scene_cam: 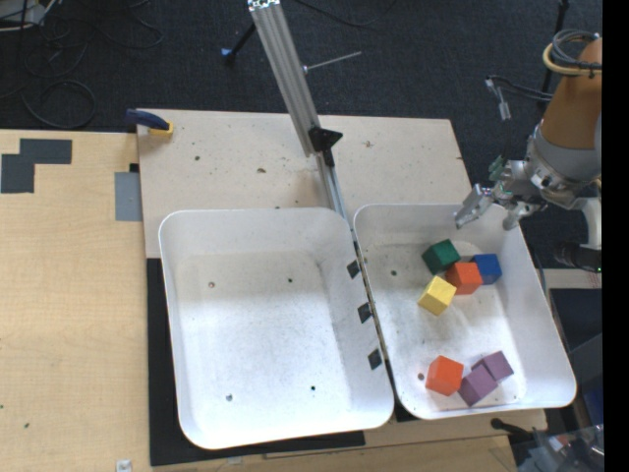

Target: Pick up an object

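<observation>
The right bin holds several small blocks. A green cube, a blue cube, an orange-red cube and a yellow cube cluster in its upper half. Near its front edge lie another orange cube and two purple blocks. My gripper hangs over the bin's far right corner, above and right of the green cube, its fingers spread apart with nothing between them.
The left bin sits beside the right one, with black clips along the shared wall. A slanted aluminium post rises behind the bins. A blue-and-yellow clamp lies at the board's far left corner.
</observation>
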### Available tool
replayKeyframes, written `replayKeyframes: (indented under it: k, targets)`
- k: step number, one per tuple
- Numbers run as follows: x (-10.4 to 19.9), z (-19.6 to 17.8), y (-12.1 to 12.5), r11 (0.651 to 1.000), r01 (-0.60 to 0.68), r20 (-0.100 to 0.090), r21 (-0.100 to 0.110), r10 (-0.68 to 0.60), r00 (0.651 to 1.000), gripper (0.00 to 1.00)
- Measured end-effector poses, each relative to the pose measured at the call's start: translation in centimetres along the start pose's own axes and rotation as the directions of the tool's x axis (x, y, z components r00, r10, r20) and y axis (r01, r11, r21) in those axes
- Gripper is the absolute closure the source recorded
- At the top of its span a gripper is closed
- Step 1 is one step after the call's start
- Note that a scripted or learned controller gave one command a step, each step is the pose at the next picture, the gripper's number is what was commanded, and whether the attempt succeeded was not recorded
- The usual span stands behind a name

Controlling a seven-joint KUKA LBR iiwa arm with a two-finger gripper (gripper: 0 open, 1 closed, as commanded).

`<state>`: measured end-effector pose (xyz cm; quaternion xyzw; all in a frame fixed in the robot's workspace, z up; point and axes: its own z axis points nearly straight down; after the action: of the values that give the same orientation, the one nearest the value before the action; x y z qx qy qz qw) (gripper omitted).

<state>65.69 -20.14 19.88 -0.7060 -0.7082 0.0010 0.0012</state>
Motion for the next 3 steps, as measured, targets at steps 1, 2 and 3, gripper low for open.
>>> replayKeyframes:
  k: [1,2,3]
  targets:
    - [0.0,0.0,0.0,1.0,0.003,0.0,0.001,-0.003,1.0,0.0]
    - [0.6,5.2,-1.0,1.0,-0.001,-0.001,0.005,0.001,1.0,0.0]
    - [0.5,7.9,-0.4,1.0,0.0,0.005,-0.02,0.0,1.0,0.0]
